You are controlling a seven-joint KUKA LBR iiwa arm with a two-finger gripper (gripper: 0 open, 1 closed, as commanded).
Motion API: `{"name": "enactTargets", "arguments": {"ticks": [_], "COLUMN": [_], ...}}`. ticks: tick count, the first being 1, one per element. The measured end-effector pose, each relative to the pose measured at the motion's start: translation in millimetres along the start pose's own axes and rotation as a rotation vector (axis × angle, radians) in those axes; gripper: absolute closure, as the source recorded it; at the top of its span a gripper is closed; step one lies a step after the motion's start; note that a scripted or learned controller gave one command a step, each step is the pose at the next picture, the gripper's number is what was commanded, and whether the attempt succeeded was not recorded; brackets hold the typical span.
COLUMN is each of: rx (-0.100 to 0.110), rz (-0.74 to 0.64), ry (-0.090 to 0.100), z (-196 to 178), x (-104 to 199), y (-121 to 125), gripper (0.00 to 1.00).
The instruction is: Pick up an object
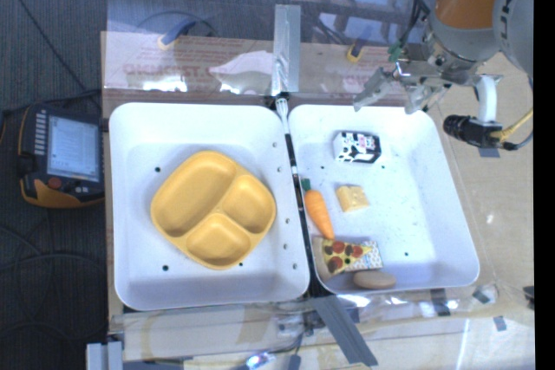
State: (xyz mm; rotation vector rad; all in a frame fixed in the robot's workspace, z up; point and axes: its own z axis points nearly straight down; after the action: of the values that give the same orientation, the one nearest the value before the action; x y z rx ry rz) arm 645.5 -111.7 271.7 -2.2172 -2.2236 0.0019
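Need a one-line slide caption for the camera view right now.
Arm's gripper open above the right bin's far edge; carrot, cheese and pizza slice inside.

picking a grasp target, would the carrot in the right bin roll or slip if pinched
The carrot looks like smooth, stiff toy plastic, so probably light. Its tapered, rounded body could slip or roll under a pinch. It lies along the bin wall, which may crowd one finger.

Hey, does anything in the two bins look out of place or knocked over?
Nothing looks spilled or damaged. The yellow divided plate sits skewed in the left bin, and the pizza slice and brown cookie are crowded into the right bin's near corner.
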Motion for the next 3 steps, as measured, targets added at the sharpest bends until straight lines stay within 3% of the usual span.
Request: {"name": "enactTargets", "arguments": {"ticks": [1, 2, 3], "rx": [0.002, 0.0, -0.001], "rz": [0.022, 0.102, 0.152], "ry": [-0.001, 0.0, 0.0], "z": [109.5, 64.1, 179.0], "x": [-31.2, 5.4, -22.4], "y": [-47.8, -56.1, -89.0], "gripper": [0.0, 0.0, 0.0]}}
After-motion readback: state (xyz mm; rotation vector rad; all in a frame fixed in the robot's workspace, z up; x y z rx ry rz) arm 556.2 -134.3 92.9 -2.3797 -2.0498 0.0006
